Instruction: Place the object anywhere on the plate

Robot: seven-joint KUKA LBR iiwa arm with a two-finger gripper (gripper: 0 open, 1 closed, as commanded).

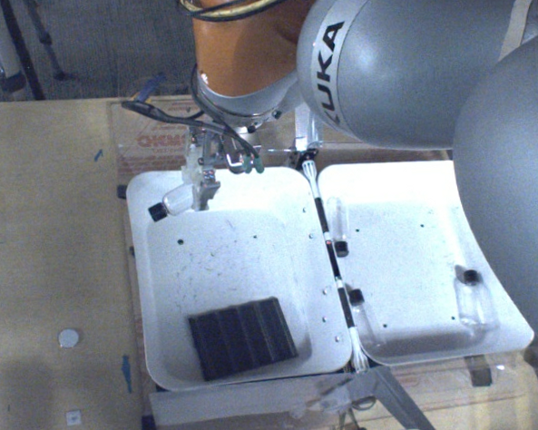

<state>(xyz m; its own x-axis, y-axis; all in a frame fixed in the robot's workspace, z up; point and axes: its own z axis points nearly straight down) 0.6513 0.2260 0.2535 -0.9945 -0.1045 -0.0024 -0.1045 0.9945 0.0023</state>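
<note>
Camera view: jaws are seen at the far left corner of the left bin (155,289), pointing down below the orange band (232,48) of the arm (405,56). Whether the jaws are open or closed cannot be told; the tips are blurred against the white bin wall. No grip is confirmed.

A small pale vial (176,202) with a black cap is seen just beside the jaw tips, on their left. It lies tilted, cap end pointing left toward the bin corner, other end touching or nearly touching the tips. Whether it is between them or only next to them cannot be told.

Loose cables (167,116) are seen hanging off the wrist, above the jaws in the picture.

The plate (243,336), dark, ribbed and rectangular, is seen flat on the floor of the same bin, at the near side, slightly rotated. It is well apart from the vial and from the jaws. Nothing is seen lying on it.

The right bin (413,337) is placed touching the left one along the middle edge. Three clear black-capped bottles are seen in it: one (340,232) and another (357,309) along its left wall, a third (471,297) near its right side. Part of that bin is covered by the arm's grey body.

Both bins are carried on the bench (42,223), tan and plain to the left.
</note>
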